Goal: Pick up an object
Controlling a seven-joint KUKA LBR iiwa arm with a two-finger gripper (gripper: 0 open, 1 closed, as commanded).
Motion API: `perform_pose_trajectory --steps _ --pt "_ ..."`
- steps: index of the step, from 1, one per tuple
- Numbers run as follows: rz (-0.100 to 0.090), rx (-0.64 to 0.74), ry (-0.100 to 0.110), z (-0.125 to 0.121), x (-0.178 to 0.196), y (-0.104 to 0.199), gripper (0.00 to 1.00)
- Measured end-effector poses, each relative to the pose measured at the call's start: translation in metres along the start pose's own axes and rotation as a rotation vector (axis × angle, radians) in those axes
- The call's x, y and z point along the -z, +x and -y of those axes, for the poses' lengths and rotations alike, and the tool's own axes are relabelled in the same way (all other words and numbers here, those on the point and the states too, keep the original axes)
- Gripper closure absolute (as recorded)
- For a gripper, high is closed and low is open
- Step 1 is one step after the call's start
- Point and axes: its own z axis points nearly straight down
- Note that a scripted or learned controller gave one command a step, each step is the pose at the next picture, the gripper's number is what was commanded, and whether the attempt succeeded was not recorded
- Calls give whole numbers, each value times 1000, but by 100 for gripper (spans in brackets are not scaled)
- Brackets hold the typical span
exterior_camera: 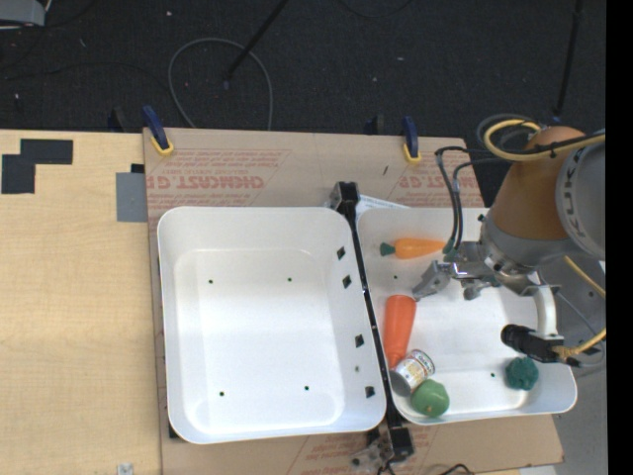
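The grey arm with its orange band was seen reaching in from the right over the right-hand shallow white bin (554, 404). Its metal two-finger gripper (435, 281) was poised low over the bin floor, just below a small orange carrot-shaped toy with a green top (413, 248) lying near the bin's upper wall. Whether the gripper was spread or closed could not be told, and nothing could be made out between its tips. A larger plain orange carrot-shaped toy (399, 327) was laid lengthwise just beside the divider between the bins. At its lower end a small silver tin with a printed label (412, 370) was found, touching a round green fruit-shaped toy (430, 398). A dark green knobbly ball (521, 373) was placed near the bin's right corner. The left-hand shallow white bin (178, 295) was set alongside on the cardboard-covered bench (247, 171).
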Motion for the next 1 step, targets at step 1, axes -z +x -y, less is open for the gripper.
perform_pose_trajectory --steps 1 --pt "2 -3 -9 -1 15 -2 100"
